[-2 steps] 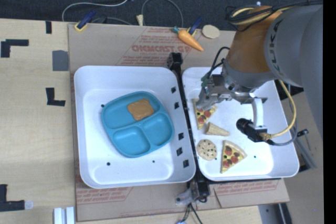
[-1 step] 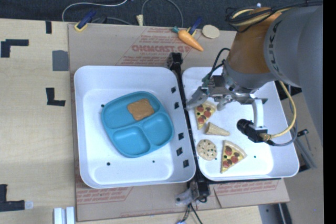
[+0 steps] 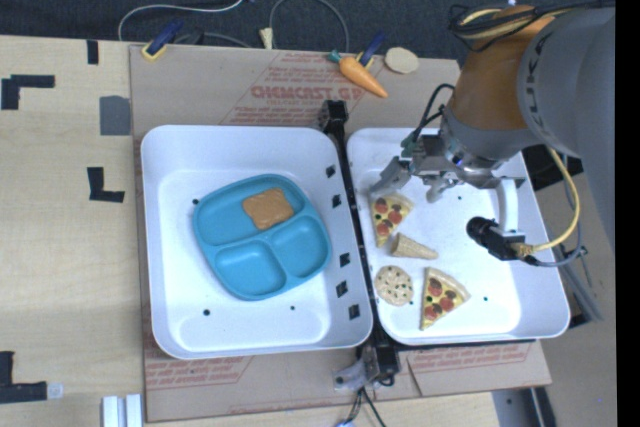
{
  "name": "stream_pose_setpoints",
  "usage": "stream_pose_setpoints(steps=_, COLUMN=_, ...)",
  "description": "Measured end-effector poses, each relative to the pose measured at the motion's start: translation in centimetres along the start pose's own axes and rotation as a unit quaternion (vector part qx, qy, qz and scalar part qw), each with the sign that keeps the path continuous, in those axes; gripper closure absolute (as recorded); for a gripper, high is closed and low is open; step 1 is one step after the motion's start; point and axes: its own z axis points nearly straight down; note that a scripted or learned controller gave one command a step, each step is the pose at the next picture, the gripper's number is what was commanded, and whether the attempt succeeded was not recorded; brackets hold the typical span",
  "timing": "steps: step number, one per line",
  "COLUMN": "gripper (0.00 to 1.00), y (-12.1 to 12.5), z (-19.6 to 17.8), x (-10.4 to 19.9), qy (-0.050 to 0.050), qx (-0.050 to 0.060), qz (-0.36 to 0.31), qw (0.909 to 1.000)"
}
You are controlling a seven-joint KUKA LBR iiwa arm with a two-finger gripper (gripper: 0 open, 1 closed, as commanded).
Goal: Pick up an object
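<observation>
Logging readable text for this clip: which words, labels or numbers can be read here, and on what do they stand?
"CHICKASAW", roughly, in red print on the cardboard sheet above the left bin; the letters are blurred, so the reading is uncertain.
More red print on the cardboard's lower edge: too small to read.
Nothing legible on the bins, the blue plate or the arm.

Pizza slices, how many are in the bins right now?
2. One pizza slice lies near the right bin's left wall, below the tool; the other near its front edge. The arm may hide more.
</observation>
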Motion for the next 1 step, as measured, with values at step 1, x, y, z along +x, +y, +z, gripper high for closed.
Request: stream_pose_setpoints(steps=1, gripper=0.0, y=0.45, z=10.29, x=-3.22, qy=-0.001, qx=-0.002, qz=0.0, qw=1.0)
